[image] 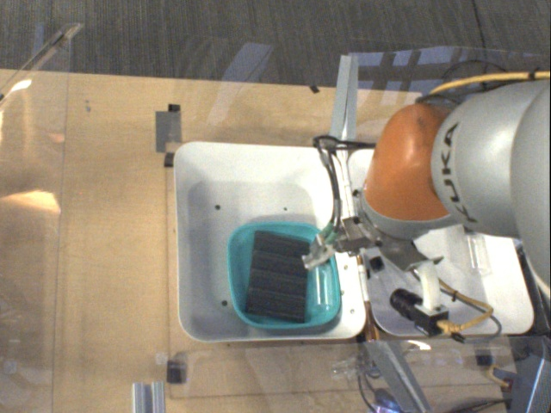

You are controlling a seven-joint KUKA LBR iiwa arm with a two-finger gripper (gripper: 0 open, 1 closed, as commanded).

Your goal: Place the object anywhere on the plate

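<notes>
Dark grey carpet runs along the far side, and in front of it sits the pale wooden table [95,231] with its two shallow white bins. Left bin [202,231] first: a teal plate [241,269] (more of a square dish, really, with a raised rim) sits toward its near right corner. And look at that, the dark ribbed block [277,275] is lying flat on the plate, its long side running roughly away from us, tilted a touch, well inside the rim.

Now the arm [482,162], coming in from the right, big grey body with the orange band [405,175] bulging right over the wall between the bins. The hand [317,255] hangs over the plate's right side, just at the block's upper right corner. Whether it's touching the block or merely hovering beside it, I can't make out from here; the metal tips blur into the teal. Open or clenched? Can't tell either, the wrist hides too much.

Black cable [331,179] loops down from the arm along the inner wall of the left bin toward the hand. Right bin [495,304] is mostly hidden under the arm, with a bit of white floor showing near the front, and a black fitting with a yellow wire [469,317] hanging over it. Small dark clamp [168,127] sits on the table by the left bin's far corner.
</notes>
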